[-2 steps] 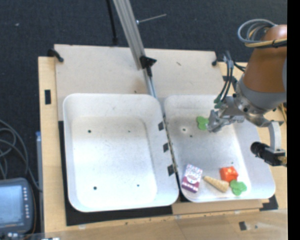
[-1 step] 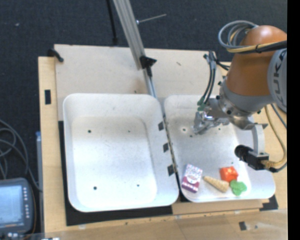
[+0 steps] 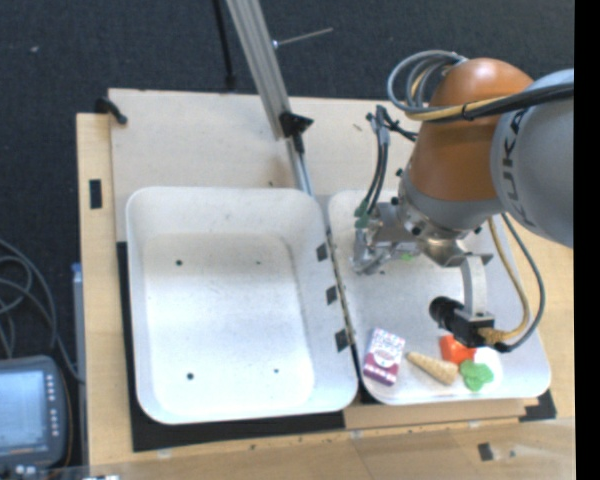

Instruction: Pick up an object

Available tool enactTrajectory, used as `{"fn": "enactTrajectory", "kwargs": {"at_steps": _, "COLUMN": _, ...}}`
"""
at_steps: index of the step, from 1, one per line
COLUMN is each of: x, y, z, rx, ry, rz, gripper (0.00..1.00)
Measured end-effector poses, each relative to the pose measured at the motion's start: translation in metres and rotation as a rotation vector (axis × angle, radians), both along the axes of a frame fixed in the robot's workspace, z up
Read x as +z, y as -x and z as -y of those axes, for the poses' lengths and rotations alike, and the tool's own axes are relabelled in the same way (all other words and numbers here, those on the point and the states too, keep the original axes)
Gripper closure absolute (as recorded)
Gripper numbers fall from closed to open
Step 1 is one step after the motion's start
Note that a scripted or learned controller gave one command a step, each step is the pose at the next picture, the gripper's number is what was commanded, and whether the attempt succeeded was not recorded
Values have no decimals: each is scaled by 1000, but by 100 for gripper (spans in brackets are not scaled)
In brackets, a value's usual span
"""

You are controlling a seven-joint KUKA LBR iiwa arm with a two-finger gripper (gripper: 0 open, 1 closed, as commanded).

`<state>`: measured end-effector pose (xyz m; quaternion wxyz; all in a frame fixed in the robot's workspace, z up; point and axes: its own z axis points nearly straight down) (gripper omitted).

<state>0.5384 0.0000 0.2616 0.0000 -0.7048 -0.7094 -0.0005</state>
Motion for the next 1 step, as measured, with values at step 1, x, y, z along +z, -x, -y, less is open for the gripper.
{"fn": "enactTrajectory", "kwargs": {"at_steps": 1, "x": -15, "y": 17, "z": -50, "rx": 1, "ry": -1, "rz": -2, "gripper": 100}}
